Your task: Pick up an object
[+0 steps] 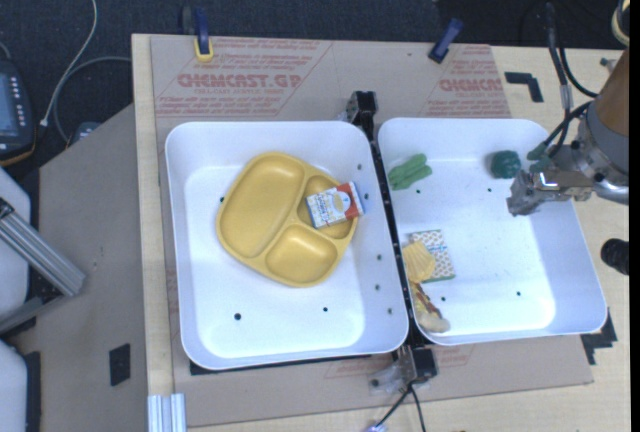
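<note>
- The hand (527,198) sits over the right bin (570,270), close to its right wall, low over the white floor. Honestly can't tell from this angle what state it's in, it's just a grey blur at the tip, and I can't see anything held in it.
- Nearest candidate is the small teal green object (504,162), just up and to the left of the hand. Looks like a compact lump, so I'd guess it's the easiest grab: short move, nothing crowding it.
- Further left, near the divider between the bins, there's a green leafy-looking toy (408,171). Also standing free, but a longer reach.
- Down and to the left of the hand is a patterned packet (430,255) with a yellowish piece (427,308) trailing below it toward the bin's lower left corner. Flat stuff pressed near a wall, so probably a poor bet for two fingers.
- Way off to the left, in the other bin (200,250), a yellow divided plate (270,220) carries a small carton (331,206) on its right edge. Not worth the trip.
- My advice: go for the teal lump, centre the hand right above it before dropping, come straight down, and close only once the tips are level with its sides. Lift slowly and check it actually came along.
</note>
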Motion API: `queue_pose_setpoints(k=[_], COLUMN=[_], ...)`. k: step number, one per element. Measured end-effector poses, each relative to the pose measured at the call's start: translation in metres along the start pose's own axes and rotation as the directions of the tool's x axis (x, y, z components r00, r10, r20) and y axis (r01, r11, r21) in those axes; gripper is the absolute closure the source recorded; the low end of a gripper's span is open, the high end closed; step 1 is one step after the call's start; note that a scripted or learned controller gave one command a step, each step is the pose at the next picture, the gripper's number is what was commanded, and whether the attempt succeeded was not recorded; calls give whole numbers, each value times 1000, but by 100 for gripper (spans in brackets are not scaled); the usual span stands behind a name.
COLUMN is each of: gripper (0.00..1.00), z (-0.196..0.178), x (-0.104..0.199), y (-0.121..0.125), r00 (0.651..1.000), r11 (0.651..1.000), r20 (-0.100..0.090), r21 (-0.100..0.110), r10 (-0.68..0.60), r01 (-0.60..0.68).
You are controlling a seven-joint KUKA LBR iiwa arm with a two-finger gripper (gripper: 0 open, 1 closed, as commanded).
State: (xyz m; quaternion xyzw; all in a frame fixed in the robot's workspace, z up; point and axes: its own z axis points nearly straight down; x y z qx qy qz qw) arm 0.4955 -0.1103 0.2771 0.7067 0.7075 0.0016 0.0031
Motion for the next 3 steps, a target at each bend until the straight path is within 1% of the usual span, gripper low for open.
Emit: queue_pose_setpoints(k=[1,2,3], gripper=[100,100,100], z=[21,22,44], x=[52,107,161], y=[-2,2,-3], r00=[1000,1000,1000], r11=[1000,1000,1000], r20=[-4,-4,-4], r21=[9,8,11], r10=[-3,-4,-4], r01=[3,4,4])
